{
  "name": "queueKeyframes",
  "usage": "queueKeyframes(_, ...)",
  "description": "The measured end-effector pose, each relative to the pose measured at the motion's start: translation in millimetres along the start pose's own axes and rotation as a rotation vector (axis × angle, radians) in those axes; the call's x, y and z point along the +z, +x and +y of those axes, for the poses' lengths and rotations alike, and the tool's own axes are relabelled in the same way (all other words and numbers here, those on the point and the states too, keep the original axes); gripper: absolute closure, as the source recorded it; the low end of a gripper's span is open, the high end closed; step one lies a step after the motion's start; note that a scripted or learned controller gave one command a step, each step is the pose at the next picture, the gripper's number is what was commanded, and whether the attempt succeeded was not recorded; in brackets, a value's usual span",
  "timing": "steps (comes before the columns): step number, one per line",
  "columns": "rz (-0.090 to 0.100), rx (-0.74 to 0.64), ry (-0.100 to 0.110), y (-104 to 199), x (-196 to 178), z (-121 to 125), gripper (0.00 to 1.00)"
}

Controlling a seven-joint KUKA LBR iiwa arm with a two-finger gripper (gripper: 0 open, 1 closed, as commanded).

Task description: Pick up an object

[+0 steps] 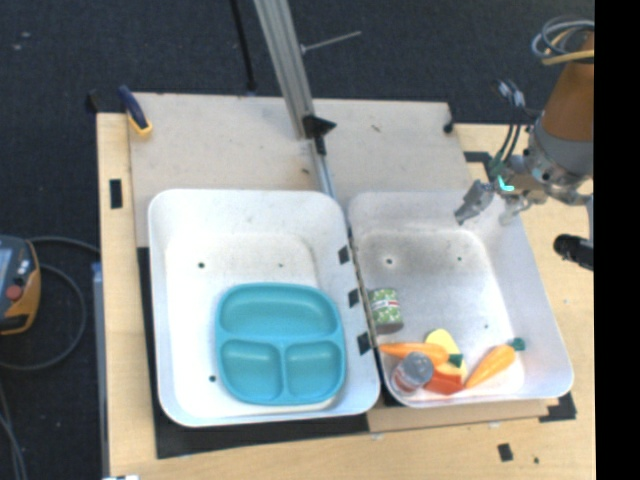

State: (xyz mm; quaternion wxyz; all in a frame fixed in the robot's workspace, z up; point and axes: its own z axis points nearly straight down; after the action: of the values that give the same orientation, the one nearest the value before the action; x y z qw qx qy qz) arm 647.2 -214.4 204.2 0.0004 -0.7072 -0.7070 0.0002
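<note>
Right bin (520, 298): small heap of objects in its near corner. Two carrots, one (494, 364) lying at a slant toward the right wall with its green tip up-right, the other (405, 349) lying flat along the heap's left side. Yellow piece (441, 345) between them, red piece (447, 380) below it. A round grey-capped item (411, 370) sits at the heap's front left, touching the flat carrot. A small can (385, 308) with a green label stands against the bin's left wall, just beyond the heap. The rest of this bin's floor is scuffed white.

Left bin (180, 238): one blue tray (280, 343) with three compartments, one long and two small, lying flat in the near half, toward the right wall.

Gripper (490, 204): over the right bin's far right corner, well apart from the heap, nothing between its fingers. Fingers look spread, one pale finger (472, 205) angled down-left over the bin's rim.

Arm enters from the right, orange band (571, 102) above the wrist. Bins sit side by side, touching, on a tan bench (220, 138). A metal post (286, 53) slants up from the far edge.
</note>
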Motion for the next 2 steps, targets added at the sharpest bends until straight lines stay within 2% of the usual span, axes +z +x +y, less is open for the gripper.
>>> queueKeyframes(1, -0.001, 0.000, -0.003, 0.0, -1.5, 0.8, 0.00)
queueKeyframes(2, -0.003, 0.000, 0.001, 2.5, 44.3, -6.9, 0.00)
